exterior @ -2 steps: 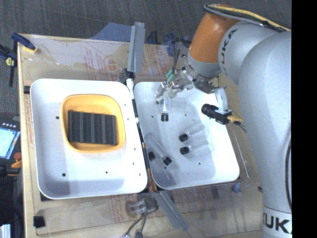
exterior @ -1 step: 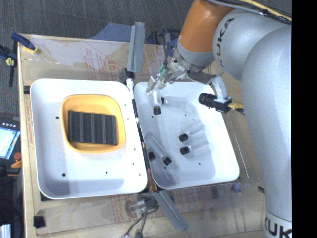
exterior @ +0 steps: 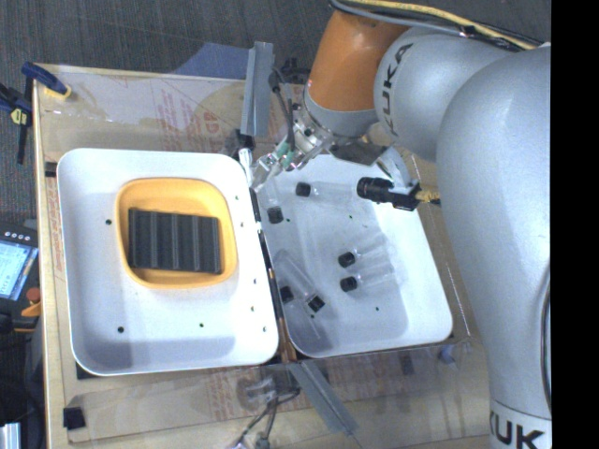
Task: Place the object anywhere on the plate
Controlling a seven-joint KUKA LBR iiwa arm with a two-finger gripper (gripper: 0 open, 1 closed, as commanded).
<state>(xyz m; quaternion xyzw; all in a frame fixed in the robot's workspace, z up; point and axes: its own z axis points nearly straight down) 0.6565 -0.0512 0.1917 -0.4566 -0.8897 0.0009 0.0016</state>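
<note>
A yellow plate [exterior: 174,193] with rounded corners rests in the left white bin [exterior: 140,330]. A dark grey ridged rectangular object [exterior: 175,241] lies flat on the middle of the plate. My gripper [exterior: 273,165] hangs at the far left corner of the right white bin [exterior: 416,293], just over the rim that divides the two bins. It is up and to the right of the plate and apart from the ridged object. The wrist and its orange band [exterior: 351,59] cover the gripper's base.
Several small black-capped clear pieces [exterior: 348,271] are scattered in the right bin. A black cable plug [exterior: 374,189] juts from the arm over that bin's far side. The large grey arm fills the right of the view. A blue-screened device [exterior: 14,265] sits at the left edge.
</note>
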